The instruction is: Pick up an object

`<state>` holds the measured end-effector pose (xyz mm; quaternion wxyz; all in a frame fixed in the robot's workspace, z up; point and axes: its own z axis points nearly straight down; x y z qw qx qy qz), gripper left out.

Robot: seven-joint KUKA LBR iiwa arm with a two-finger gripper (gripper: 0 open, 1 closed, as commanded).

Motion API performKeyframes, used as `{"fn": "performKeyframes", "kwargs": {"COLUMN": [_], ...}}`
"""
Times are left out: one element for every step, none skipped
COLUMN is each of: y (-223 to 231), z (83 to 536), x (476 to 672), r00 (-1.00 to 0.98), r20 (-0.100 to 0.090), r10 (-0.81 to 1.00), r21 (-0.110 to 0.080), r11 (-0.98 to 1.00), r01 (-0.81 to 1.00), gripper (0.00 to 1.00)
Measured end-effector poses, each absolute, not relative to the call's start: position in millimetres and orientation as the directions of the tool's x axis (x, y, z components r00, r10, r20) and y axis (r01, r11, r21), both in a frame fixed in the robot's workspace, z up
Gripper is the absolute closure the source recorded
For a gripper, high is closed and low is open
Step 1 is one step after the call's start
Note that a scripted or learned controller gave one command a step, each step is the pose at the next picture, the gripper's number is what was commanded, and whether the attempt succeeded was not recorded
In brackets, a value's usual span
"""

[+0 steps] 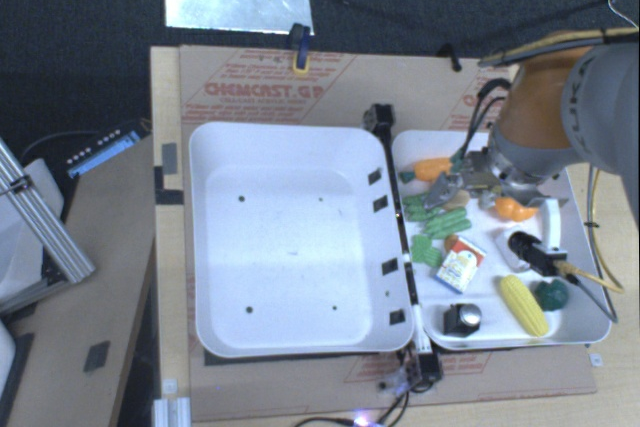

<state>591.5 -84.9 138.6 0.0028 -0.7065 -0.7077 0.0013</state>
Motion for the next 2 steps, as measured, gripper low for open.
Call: {"fn": "performKeyframes", "kwargs": {"y": [-91, -108], "z": [84, 87], "x": [543.9, 487.8], "r00": [0.002, 0.003], "r20": [0.001, 0.000], "r10": [1.000, 1.000], "r21": [0.004, 0.009], "r11": [-0.002, -0.003], "r01": [1.000, 1.000], "gripper": [0.00, 0.00]}}
